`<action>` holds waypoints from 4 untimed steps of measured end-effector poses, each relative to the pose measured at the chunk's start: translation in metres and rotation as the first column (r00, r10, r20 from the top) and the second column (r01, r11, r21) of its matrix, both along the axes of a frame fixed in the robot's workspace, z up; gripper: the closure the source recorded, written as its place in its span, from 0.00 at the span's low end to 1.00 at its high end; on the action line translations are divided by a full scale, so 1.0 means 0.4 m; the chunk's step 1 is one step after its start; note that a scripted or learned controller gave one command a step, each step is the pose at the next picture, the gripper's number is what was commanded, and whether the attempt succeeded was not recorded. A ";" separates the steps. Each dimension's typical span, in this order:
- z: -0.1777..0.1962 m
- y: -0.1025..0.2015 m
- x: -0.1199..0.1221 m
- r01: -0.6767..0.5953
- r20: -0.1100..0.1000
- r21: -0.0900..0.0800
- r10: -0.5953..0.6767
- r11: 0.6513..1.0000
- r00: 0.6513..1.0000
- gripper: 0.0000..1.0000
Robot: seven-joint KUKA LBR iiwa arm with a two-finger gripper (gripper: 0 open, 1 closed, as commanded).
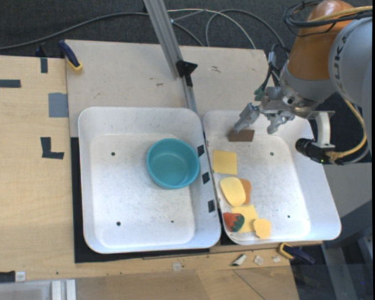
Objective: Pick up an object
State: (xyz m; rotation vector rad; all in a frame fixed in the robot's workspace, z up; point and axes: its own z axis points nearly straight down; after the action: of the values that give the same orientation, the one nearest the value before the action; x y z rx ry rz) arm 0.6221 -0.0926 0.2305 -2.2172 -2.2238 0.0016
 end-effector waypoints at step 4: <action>-0.354 0.004 -0.015 0.001 0.002 -0.001 -0.001 1.000 1.000 0.00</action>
State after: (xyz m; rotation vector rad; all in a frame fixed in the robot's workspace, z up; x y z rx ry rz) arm 0.6160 -0.0910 0.0887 -2.2200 -2.2238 -0.0004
